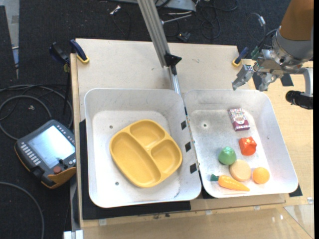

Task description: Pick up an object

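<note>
Two white bins side by side on the bench point(124, 63).

Left bin point(94, 113): one yellow tray point(145, 153), three compartments, lying flat near the bin's middle, nothing in the compartments.

Right bin point(269, 113), six items, all toward its right and front:
- one small box point(239, 119), pink/purple, nearest the back edge, right of centre
- one red piece point(247, 145) just in front of the box
- one green ball-like piece point(227, 156) left of the red piece
- one pale round piece point(240, 171) in front of the green and red, touching or nearly touching the carrot
- one orange ball point(260, 175) just right of the pale piece, near the front-right corner
- one carrot point(231, 183) lying along the front edge, tip pointing right

Gripper point(252, 78) hangs over the back-right corner of the right bin, at its rim, well apart from all six items. Fingers look spread apart with nothing between them.

Grey arm with orange band point(298, 14) comes in from the bench's right rear. Pendant point(47, 153) sits on the floor off the left edge.
</note>
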Motion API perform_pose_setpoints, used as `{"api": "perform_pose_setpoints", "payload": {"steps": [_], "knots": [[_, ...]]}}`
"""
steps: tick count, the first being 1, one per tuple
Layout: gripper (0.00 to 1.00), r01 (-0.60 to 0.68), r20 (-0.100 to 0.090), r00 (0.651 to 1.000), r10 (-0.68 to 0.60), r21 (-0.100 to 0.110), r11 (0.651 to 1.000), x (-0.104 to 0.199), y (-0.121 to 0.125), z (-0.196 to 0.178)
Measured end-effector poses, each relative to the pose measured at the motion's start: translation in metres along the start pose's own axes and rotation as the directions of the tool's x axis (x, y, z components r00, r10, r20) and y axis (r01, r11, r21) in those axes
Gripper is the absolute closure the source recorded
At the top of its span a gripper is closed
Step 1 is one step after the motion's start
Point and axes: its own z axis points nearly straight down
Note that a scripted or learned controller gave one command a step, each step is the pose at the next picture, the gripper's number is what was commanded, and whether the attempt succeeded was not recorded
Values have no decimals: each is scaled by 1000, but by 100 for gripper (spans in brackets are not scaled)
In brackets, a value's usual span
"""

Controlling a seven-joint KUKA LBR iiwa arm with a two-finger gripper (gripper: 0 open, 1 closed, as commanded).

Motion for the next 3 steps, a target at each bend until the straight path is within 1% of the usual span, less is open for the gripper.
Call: {"api": "perform_pose_setpoints", "payload": {"steps": [1,2,3], "knots": [[0,0,0,1000,0,0,1000,0,0,0],[0,-3,0,1000,3,3,1000,2,-5,45],[0,0,-1,1000,0,4,1000,10,-4,107]]}}
